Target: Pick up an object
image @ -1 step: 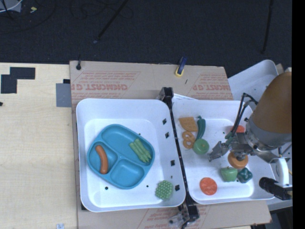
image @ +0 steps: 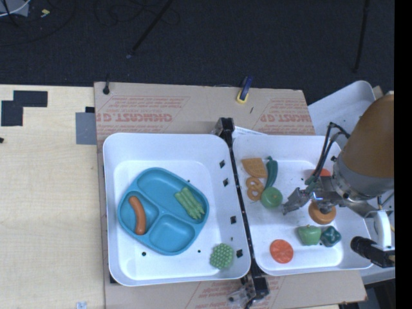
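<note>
Now, over the middle of the right bin: the grey end effector, hanging low from the arm. Cannot tell how far open or what, if anything, held. Just beside it, toward the right wall: a round orange toy, partly hidden under the metal. Just on the other side: a green ball. Near the bin's left wall: a tan bread piece, a small pretzel and a dark green pickle, all close together. Toward the near edge: a red disc, a light green pepper and a teal toy touching the pepper.

Over in the left bin: a blue plate with a sausage in its left part and green beans in its right part. By that bin's near right corner: a bumpy green ball. Both bins side by side on the desk.
</note>
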